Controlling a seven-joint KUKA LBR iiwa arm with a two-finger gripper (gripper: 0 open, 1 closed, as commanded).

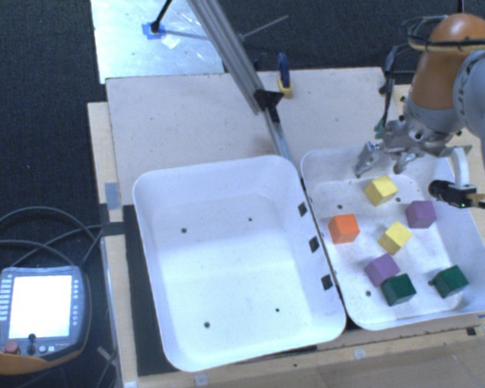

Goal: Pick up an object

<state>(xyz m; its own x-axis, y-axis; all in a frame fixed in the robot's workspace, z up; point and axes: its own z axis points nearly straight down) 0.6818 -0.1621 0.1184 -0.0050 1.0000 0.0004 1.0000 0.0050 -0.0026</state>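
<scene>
The right bin [482, 289] holds several small blocks: two yellow [380, 189] [394, 236], an orange one [343, 228], two purple [420, 213] [381, 268] and two dark green [398, 289] [449, 280]. My gripper [384, 162] hangs over the bin's far edge, just above and behind the upper yellow block. Its fingers [365, 161] are spread apart with nothing between them.
The left bin [153, 197] stands beside the right one. A slanted metal pole [238, 57] with a clamp crosses the bench behind the bins. A teach pendant [34, 315] with cables lies off the bench at the left.
</scene>
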